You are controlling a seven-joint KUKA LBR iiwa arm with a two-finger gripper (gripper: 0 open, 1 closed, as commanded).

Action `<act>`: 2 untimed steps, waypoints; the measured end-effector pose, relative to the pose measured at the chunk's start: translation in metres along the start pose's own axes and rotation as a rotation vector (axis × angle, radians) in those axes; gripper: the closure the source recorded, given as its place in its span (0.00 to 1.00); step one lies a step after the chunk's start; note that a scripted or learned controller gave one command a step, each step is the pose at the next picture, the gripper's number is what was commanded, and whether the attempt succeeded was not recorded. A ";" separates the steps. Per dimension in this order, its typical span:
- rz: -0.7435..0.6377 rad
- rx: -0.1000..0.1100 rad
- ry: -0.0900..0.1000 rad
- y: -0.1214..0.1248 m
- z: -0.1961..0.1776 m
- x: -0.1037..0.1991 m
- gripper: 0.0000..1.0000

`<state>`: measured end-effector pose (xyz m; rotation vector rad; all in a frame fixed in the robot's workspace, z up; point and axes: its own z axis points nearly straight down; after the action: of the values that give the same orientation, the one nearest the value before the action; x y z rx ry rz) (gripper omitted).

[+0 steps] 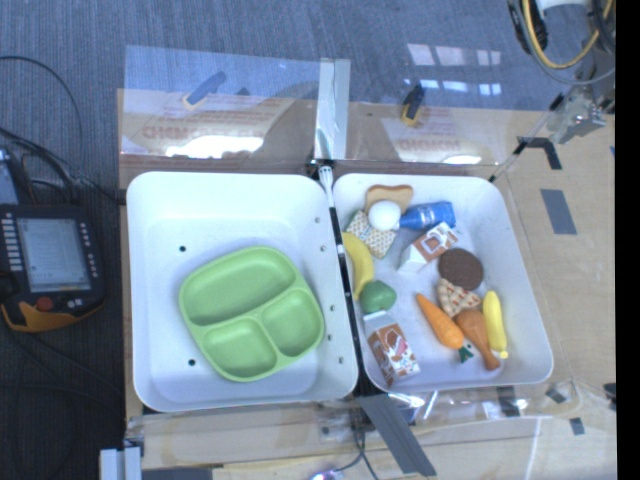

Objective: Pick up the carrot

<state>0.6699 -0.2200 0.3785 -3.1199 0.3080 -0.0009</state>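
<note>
Carrot (441,324) looks light, stiff plastic, bit slick; we'd pinch across thick middle. Claw state: can't tell.

Bins (160,208) white; divided tray (252,311) pale green. Carrot (440,321) orange with green tip, banana (358,258) and corn (495,323) yellow, cookie (460,267) dark brown, waffle (457,296) tan lattice. Bottle (428,215) blue, egg (384,215) white, small carton (392,353) brown-and-white printed.
</note>
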 end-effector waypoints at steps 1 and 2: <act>-0.004 0.008 0.007 -0.005 -0.010 0.001 1.00; 0.012 0.000 0.002 0.009 -0.018 -0.029 1.00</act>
<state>0.6398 -0.2229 0.3963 -3.1183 0.3261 -0.0036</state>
